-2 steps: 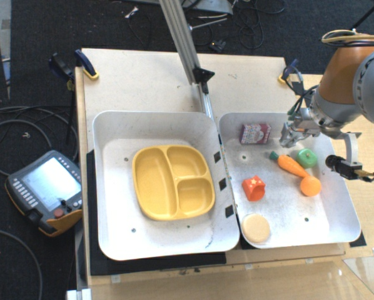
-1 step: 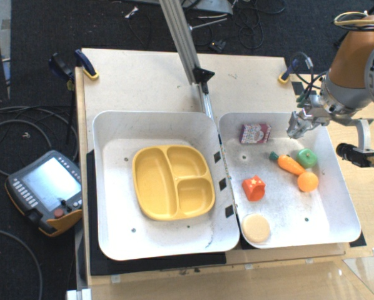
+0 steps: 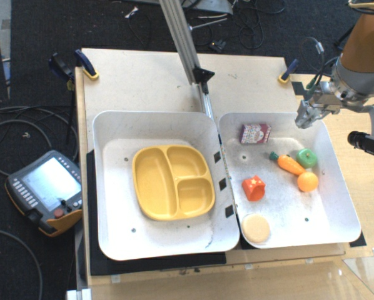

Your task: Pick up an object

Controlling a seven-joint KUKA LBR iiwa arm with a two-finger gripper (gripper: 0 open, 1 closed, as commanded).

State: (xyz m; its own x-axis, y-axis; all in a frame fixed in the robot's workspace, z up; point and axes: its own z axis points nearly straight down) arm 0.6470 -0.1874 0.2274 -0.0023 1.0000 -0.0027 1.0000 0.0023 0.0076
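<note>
Two shallow white bins side by side on the counter (image 3: 143,67). Landmark for everything below: the right bin (image 3: 337,199).

Inside the right bin, six small things. Toward its far edge, a small pink-and-white carton (image 3: 255,133). Toward its right side, a carrot (image 3: 288,163), a green fruit (image 3: 308,157) just beyond it, and an orange ball (image 3: 308,181) touching the carrot's thick end. Near its middle, a red pepper (image 3: 254,188), standing apart from the rest. Near its front edge, a pale round biscuit (image 3: 256,229), also alone. In the left bin (image 3: 112,230), a yellow divided plate (image 3: 173,182).

Gripper (image 3: 304,119) hanging over the far right corner of the right bin, nothing seen between its tips; how wide it stands, impossible to tell from this slant.

Probably all light toy food, hard smooth plastic, apt to slip or roll under a pinch. Carton: flat sides, stiff, easiest to clamp across its narrow faces, and nearest the gripper. Pepper: lumpy, best taken across the body. Ball and green fruit: round, likely to squirt out. Carrot: best gripped across its middle, but crowded by its neighbours.

Open floor around carton, pepper and biscuit. Sloped bin walls close to the cluster on the right side; little room there for a tip to drop in.
</note>
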